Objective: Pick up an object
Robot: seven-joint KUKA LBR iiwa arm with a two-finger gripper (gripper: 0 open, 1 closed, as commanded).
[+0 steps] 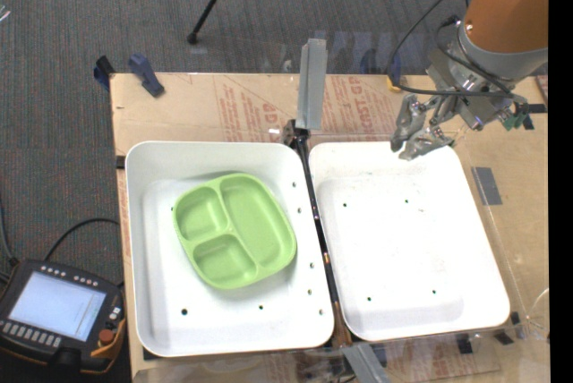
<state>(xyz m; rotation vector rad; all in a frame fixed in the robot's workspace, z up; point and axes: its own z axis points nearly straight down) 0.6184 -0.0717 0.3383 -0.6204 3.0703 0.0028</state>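
Tool over right bin's far edge — finger state unclear — green plate in left bin.

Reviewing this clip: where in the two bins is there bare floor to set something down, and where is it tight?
The right bin offers the widest bare floor, with the gripper over its far rim. In the left bin, the green divided plate takes the middle; bare strips remain along the near wall and left wall. It is tightest between the plate and the centre divider.
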